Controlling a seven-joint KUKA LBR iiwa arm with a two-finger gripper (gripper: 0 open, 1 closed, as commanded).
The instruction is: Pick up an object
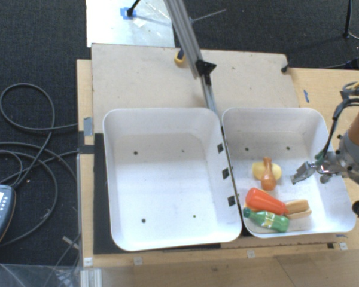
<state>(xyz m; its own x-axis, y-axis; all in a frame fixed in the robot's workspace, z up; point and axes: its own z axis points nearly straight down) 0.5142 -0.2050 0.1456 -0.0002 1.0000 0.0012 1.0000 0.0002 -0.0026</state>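
Nearest camera: green bottle [267, 219], touching orange carrot [265, 201] and hot dog [298, 207].
Behind: yellow pear [267, 172].
Gripper [304, 173]: I couldn't tell its spread; hovered over right bin [269, 124].

We can't make out any readable text, labels, brands or numbers here. The green bottle [267, 219] in the right bin [287, 124] may carry a label, but it's way too small and blurry for us to read.
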